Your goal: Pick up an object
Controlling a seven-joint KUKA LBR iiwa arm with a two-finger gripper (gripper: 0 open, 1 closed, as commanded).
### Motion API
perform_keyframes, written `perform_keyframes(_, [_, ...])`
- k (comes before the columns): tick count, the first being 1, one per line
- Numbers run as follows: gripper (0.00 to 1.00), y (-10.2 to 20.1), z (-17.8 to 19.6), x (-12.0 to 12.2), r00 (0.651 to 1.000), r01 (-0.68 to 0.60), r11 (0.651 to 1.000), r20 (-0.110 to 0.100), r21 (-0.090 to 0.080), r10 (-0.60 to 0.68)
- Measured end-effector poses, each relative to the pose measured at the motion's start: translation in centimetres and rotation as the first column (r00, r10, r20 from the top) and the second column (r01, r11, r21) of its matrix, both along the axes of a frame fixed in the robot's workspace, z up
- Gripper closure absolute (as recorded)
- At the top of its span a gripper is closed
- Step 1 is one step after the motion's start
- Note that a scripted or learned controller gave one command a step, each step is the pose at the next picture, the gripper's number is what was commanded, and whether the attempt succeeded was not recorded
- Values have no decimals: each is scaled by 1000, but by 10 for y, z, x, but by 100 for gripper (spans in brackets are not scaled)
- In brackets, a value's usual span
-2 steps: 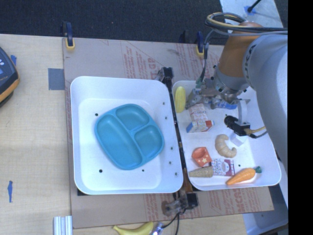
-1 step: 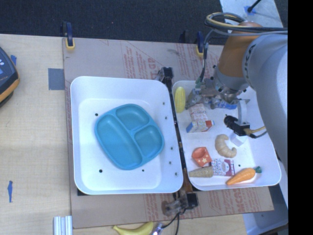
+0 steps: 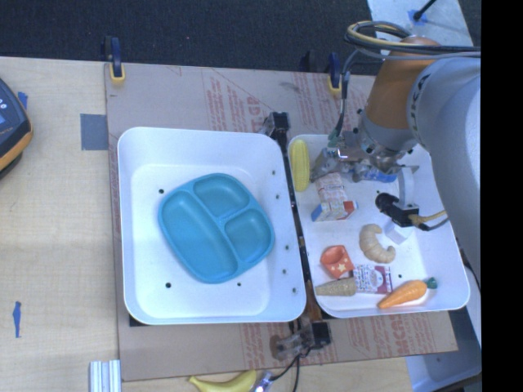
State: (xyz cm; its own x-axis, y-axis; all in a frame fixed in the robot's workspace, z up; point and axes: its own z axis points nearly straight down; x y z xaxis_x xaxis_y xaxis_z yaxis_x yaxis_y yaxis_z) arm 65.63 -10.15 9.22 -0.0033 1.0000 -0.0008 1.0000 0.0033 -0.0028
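From my remote station I saw the tool (image 3: 353, 160) low at the far end of the right bin (image 3: 454, 296), just above a crumpled white packet (image 3: 333, 197) with red print; I could not tell its state. The left bin (image 3: 139, 296) of smooth white plastic held a glossy blue divided plate (image 3: 216, 227) with three rounded compartments. In the right bin lay a yellow corn cob (image 3: 300, 163) along the left wall, a pale curved croissant-like piece (image 3: 376, 242), a small red wedge (image 3: 336, 260), a tan cone (image 3: 336, 287), a red-and-white carton (image 3: 374, 280) and an orange carrot (image 3: 404, 294) near the front. A banana (image 3: 223, 380) sat on the desk (image 3: 57, 243) by the near edge.
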Motion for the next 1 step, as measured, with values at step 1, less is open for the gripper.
perform_keyframes(1, [100, 0, 10, 0, 1000, -3, 1000, -2, 0, 3])
